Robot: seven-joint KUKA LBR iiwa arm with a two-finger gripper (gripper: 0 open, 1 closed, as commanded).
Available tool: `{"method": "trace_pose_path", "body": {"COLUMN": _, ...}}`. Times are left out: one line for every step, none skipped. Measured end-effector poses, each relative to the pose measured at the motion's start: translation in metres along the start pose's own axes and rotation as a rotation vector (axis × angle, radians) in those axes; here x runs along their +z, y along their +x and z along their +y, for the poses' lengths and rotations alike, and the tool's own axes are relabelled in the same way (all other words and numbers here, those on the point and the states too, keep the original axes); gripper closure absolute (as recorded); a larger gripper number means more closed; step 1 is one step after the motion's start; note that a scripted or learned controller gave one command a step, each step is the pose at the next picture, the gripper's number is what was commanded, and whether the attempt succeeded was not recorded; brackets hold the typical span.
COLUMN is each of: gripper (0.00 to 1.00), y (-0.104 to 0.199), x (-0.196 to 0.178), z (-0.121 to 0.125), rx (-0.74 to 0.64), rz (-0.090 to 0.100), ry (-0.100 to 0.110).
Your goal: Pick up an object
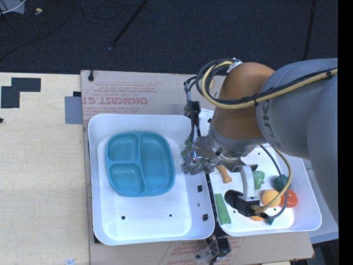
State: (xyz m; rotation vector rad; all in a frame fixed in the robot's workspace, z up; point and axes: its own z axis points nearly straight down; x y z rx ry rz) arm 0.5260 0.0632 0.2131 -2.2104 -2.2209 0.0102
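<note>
Camera view: looked down at a slant on two white bins set side by side on a brown cardboard sheet (138, 95).
Arm (300, 112): reached in from the right, its orange band (242, 87) above the right bin's far left corner.
Gripper (191, 162): sat over the edge where the two bins met, about halfway along that edge; nothing showed in its grasp.
Gripper state: could not be told, since the tool end was small and cluttered.
Left bin (98, 203): held a blue divided plate (139, 163), lying flat near the middle, a little toward the far edge.
Right bin (313, 217): held the small objects, partly hidden by the arm.
Green bar (222, 208): lay just beside the right bin's left edge, toward its near left corner.
Orange stick (223, 174): lay near the same left edge, farther back than the green bar and close to the gripper.
Yellow ball (270, 196): rested toward the right bin's near edge, touching or just beside a red piece (290, 199) on its right.
Pale green piece (258, 177): lay just behind the yellow ball.
</note>
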Motion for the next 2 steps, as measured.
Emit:
{"method": "trace_pose_path", "body": {"gripper": 1.0, "y": 0.037, "x": -0.002, "z": -0.017, "rx": 0.0, "rz": -0.001, "ry": 0.001}}
{"method": "trace_pose_path", "body": {"gripper": 1.0, "y": 0.028, "x": -0.019, "z": -0.025, "rx": 0.007, "rz": -0.002, "ry": -0.003}}
